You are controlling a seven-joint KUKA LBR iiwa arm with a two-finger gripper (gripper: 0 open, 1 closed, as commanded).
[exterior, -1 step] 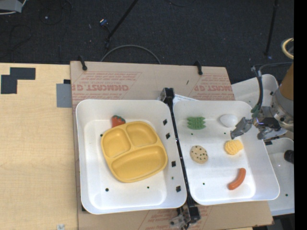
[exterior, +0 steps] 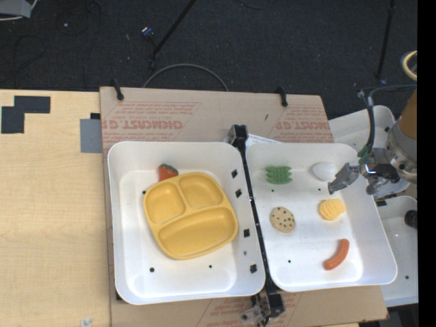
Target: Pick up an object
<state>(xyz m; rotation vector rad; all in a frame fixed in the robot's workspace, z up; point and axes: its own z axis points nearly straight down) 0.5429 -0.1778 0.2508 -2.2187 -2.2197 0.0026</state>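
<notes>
The right bin (exterior: 371, 268) holds a green leafy piece (exterior: 278, 175), a white egg (exterior: 323, 170), a yellow corn piece (exterior: 332, 210), a speckled cookie (exterior: 282, 219) and an orange-red sausage (exterior: 336, 254). My gripper (exterior: 361, 181) hangs over the bin's right side, just right of the egg and above the corn piece. It is open, one grey finger (exterior: 341, 180) pointing left toward the egg, and nothing sits between its fingers.
The left bin (exterior: 129, 251) carries a yellow divided plate (exterior: 189, 214) with a small red and green toy (exterior: 167, 172) at its upper left corner. A black divider (exterior: 248, 210) separates the bins. Cardboard (exterior: 204, 118) lies behind them.
</notes>
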